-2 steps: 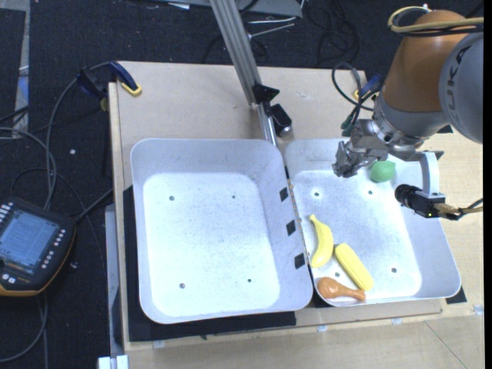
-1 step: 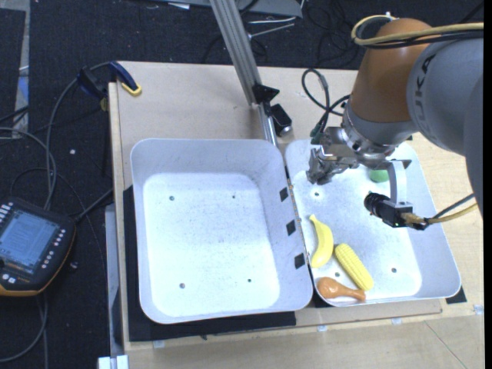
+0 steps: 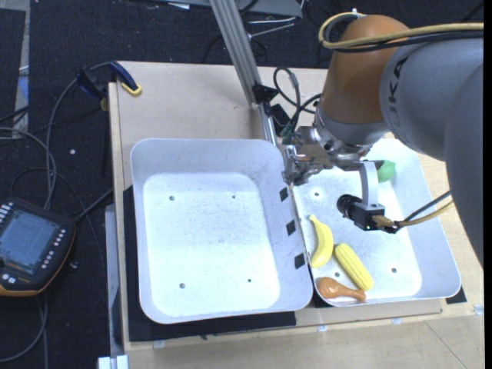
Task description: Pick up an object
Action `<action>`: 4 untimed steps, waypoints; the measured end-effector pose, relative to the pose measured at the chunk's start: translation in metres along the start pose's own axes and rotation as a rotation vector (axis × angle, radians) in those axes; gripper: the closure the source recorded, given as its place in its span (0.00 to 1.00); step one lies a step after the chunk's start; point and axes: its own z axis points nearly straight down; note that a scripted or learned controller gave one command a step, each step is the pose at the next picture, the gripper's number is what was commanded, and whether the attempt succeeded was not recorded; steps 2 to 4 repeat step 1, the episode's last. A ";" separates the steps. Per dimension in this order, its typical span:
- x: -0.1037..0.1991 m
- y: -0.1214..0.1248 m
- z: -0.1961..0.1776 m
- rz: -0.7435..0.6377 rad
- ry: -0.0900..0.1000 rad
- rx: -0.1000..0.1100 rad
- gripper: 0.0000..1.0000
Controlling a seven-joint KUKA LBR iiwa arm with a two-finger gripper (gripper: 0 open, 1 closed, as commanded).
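Arm: grey KUKA arm (image 3: 430,83) with an orange band reaches in from 3 o'clock and bends down over the right bin's upper half.
Gripper: the gripper (image 3: 296,171) hangs at the arm's tip, just above the right bin's upper left corner, close to the seam between the two bins — whether its fingers are spread or pressed together I cannot tell, and nothing shows between them.
Right bin: shallow white right bin (image 3: 430,237) sits at 3 o'clock on the bench and holds all the loose objects.
Banana: yellow toy banana (image 3: 322,241) lies near the right bin's left wall, at about 6 o'clock from the gripper and apart from it.
Corn: yellow corn cob (image 3: 354,265) lies just beside the banana, at its 4 o'clock, slanted.
Drumstick: brown chicken drumstick (image 3: 340,289) rests at the bin's 6 o'clock edge, touching or nearly touching the corn's lower end.
Green object: a small green object (image 3: 386,171) peeks out at 1 o'clock in the bin, partly hidden by the wrist — its kind is unclear.
Left bin: white left bin (image 3: 146,167) lies at 9 o'clock beside the right one.
Bench: tan bench (image 3: 184,102) bears both bins.
Pendant: a control pendant (image 3: 31,244) lies on the floor at 9 o'clock, off the bench.
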 end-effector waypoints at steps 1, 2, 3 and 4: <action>0.056 -0.008 0.008 0.000 0.000 0.002 1.00; 0.056 -0.008 0.008 0.000 0.000 0.002 1.00; 0.056 -0.008 0.008 0.000 0.000 0.002 1.00; 0.056 -0.008 0.008 0.000 0.000 0.002 1.00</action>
